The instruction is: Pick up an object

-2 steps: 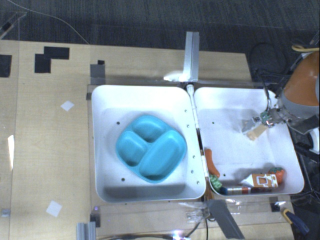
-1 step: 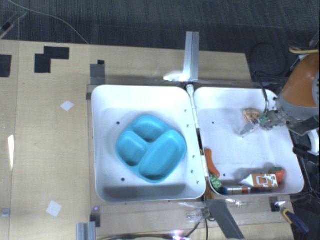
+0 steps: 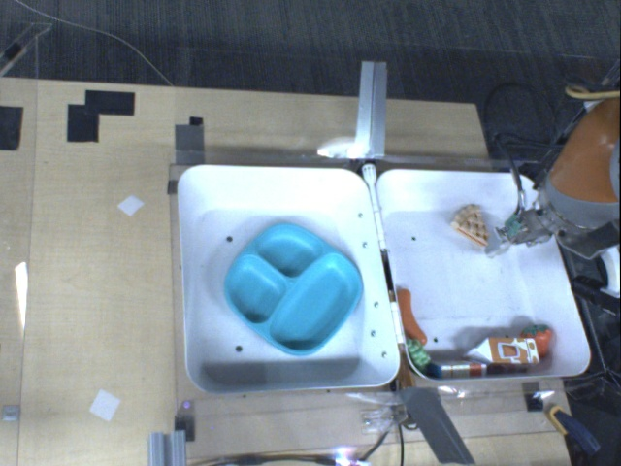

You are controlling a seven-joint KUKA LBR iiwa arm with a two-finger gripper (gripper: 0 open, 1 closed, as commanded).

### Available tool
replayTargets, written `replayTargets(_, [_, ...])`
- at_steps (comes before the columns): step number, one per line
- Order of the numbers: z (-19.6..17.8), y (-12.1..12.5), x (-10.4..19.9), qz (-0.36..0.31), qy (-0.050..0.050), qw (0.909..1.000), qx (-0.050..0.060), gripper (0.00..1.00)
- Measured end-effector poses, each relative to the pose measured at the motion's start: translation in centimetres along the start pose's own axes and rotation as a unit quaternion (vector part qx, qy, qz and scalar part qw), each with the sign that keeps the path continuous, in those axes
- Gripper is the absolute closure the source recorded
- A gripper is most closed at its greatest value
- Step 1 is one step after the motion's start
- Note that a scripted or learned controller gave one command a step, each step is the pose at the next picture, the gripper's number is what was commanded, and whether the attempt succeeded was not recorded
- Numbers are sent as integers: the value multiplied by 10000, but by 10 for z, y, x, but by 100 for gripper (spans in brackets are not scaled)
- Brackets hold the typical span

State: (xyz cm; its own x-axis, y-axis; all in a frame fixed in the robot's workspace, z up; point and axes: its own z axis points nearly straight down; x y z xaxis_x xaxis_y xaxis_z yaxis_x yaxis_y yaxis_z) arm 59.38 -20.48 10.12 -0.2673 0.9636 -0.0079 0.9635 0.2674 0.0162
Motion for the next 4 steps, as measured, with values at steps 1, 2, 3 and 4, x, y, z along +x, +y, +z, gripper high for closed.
replayTargets(1, [0,0,0,0,0,10000,1,0])
replayTargets(2, [15,49,28,-83,25,10000,45,0])
replayTargets(3, [1,53,27,-115,-3,9999,1,100])
replayTargets(4, [-83,83,94,466,26,9989,49,100])
